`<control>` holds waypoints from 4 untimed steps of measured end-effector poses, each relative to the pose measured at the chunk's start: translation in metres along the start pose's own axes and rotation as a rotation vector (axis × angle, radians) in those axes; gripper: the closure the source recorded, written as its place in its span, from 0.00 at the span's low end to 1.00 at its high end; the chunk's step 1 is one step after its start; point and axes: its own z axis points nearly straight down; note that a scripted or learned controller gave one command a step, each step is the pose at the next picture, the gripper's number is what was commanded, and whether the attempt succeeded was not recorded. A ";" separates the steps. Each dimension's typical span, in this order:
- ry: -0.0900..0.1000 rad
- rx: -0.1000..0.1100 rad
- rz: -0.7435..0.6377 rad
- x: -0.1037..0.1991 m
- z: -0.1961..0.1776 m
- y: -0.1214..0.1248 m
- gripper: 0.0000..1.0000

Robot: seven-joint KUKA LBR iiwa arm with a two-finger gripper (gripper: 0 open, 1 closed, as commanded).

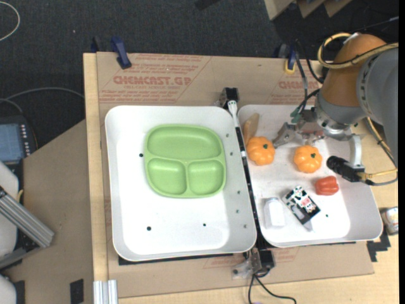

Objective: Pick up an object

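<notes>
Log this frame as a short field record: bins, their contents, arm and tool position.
left bin: green divided plate
right bin: two orange pumpkins, red item, white block, black-and-white item
arm: over right bin's far end
tool: above and between the pumpkins, nothing seen held

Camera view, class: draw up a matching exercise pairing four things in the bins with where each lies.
Things:
1. green tray
2. red piece
3. white block
4. gripper

Places:
A. right bin, near its front edge
B. left bin
C. right bin's far end, above the two orange pumpkins
D. right bin, just right of the black-and-white item

Pairs: 1-B, 2-D, 3-A, 4-C
</notes>
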 end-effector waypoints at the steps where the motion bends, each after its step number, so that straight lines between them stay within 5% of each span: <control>1: 0.001 -0.005 0.009 -0.070 -0.001 -0.012 0.00; 2: -0.004 -0.011 0.003 -0.029 -0.088 -0.035 0.00; 3: -0.007 -0.008 0.007 -0.014 -0.011 -0.078 0.00; 4: -0.001 0.002 0.009 -0.021 0.001 -0.141 0.00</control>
